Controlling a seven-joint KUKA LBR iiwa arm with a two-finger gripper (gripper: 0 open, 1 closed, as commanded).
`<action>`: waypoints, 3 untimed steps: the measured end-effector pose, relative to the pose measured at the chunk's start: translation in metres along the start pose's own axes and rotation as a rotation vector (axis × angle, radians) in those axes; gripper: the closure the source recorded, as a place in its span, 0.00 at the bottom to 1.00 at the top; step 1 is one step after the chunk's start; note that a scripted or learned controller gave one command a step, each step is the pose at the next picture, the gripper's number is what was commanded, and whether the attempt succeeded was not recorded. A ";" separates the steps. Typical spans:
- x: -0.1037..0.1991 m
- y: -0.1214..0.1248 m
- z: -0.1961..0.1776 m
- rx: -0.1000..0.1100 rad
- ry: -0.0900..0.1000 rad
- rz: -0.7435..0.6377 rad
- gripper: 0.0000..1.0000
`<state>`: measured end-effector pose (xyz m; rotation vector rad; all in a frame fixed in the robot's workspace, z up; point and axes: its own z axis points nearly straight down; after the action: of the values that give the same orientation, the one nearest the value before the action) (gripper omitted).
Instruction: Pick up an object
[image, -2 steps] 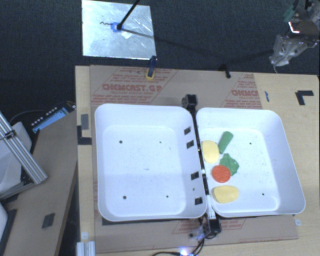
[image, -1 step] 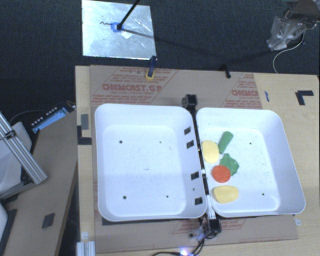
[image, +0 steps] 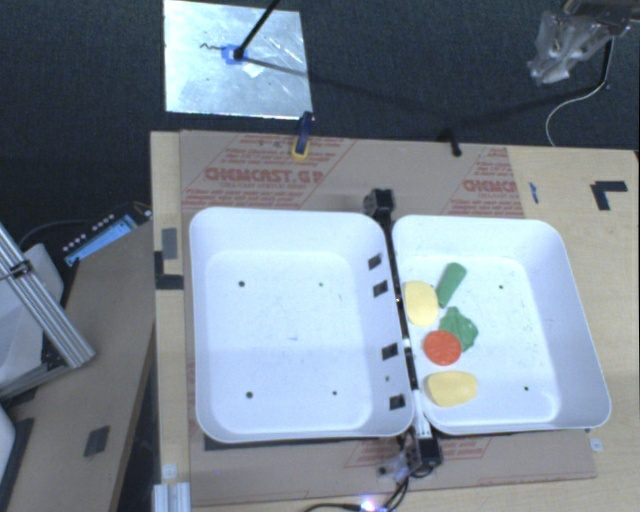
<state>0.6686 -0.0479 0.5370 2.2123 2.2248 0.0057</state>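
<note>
White plastic bins sit side by side on a cardboard-covered bench (image: 330, 160) in the camera view, and the pick has yet to begin. The gripper (image: 562, 45) hangs at the top right of the frame, above the dark floor and beyond the bench's far edge, well apart from both bins; nothing is seen in its grasp, and whether it is released or clenched cannot be told from this blurred glimpse.

All candidate objects lie in the right bin (image: 570, 300), clustered along its left side near the divider between the bins. A pale yellow piece (image: 420, 303) lies nearest the divider, with a green elongated piece (image: 450, 282) angled just beside it. Below them, a second green piece (image: 461, 327) touches a red round piece (image: 443, 348), and another yellow piece (image: 451, 389) lies nearest the bin's front edge. The left bin (image: 280, 330) shows bare white floor.

Judging by this layout, everything is still to do: the arm must travel toward the viewer and leftward over the cluster, descend, close on one piece and lift it.
</note>
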 end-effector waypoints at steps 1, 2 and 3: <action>-0.071 -0.001 0.024 0.004 -0.002 0.009 1.00; -0.164 -0.002 0.000 0.000 -0.005 0.011 1.00; -0.158 -0.001 0.002 0.003 -0.002 0.001 1.00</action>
<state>0.6686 -0.2059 0.5355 2.2143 2.2239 0.0011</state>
